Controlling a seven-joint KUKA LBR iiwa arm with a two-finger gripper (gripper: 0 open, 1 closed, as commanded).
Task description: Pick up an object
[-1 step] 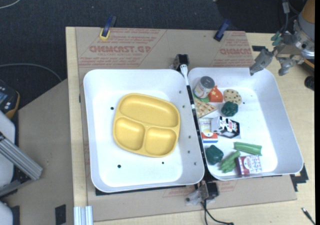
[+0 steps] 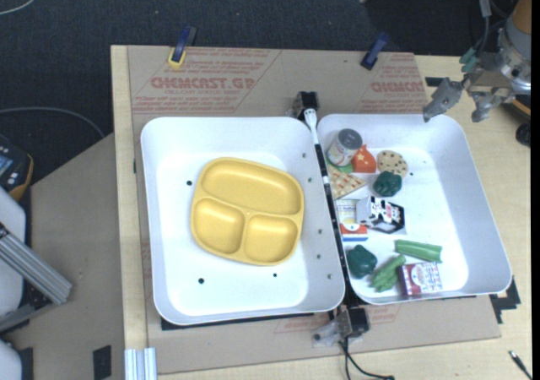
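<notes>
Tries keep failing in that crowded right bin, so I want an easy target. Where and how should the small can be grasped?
Grip the small can across its round body, coming straight down from above. It looks to stand roughly upright near the bin's top-left corner, its grey lid facing up. Close the fingers along the divider's line: the red piece crowds its right side, so that is likely safer.

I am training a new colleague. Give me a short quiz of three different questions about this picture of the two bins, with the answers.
1. True or false: the yellow divided plate lies in the left bin.
2. Which item lies nearest the right bin's front edge? A) the can B) the small red box C) the round cookie
3. Fill in: the gripper hangs above the right bin's ____ corner, with nothing between its open fingers.

Key: 1 true; 2 B; 3 far right.
</notes>
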